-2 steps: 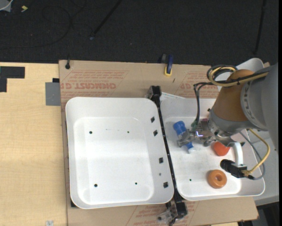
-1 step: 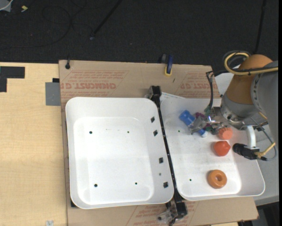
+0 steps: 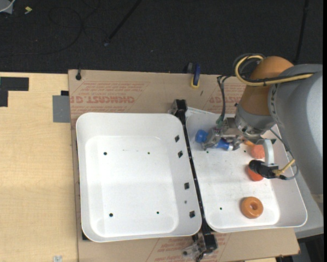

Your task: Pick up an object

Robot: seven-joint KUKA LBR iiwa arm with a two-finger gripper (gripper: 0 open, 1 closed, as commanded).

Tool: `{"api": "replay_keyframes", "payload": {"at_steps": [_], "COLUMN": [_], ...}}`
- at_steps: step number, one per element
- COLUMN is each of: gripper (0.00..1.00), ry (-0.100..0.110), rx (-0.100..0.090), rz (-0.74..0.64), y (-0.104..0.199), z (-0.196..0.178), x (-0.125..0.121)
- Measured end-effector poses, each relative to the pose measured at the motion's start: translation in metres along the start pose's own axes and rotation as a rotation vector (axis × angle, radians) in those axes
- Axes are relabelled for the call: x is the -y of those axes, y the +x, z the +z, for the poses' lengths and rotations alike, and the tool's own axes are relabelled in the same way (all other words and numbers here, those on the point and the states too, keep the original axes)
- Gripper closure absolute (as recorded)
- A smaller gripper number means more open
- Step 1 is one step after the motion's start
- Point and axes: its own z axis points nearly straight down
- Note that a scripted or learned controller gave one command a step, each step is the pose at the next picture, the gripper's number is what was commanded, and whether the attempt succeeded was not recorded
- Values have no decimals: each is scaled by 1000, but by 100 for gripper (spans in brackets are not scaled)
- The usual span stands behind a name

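Note:
My gripper (image 3: 222, 138) is low in the upper part of the right bin (image 3: 223, 184), under the orange-banded wrist. A blue object (image 3: 201, 137) lies just to its left, and another blue piece (image 3: 225, 144) sits right at the gripper's tip; whether it is gripped is hidden. An orange ring (image 3: 252, 207) rests flat near the bin's front right. A red-orange object (image 3: 255, 172) with a dark part lies by the right wall, and a small orange piece (image 3: 257, 150) is just above it.
The left bin (image 3: 80, 162) stands beside the right one, with a black clip strip (image 3: 186, 157) along their shared edge. A blue-and-yellow clamp (image 3: 195, 75) holds the board's back edge. The arm's grey body covers the right bin's far right corner.

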Motion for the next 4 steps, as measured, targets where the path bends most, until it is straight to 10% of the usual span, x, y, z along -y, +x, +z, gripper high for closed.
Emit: {"api": "replay_keyframes", "payload": {"at_steps": [1, 2, 3, 4], "gripper": [100, 100, 100, 100], "ry": [16, -8, 0, 5], "rx": [1, 1, 2, 2], "rz": [-2, 0, 3, 11], "y": [-3, 67, 83, -9], "z": [-8, -105, -100, -13], "x": [4, -1, 21, 77]}}
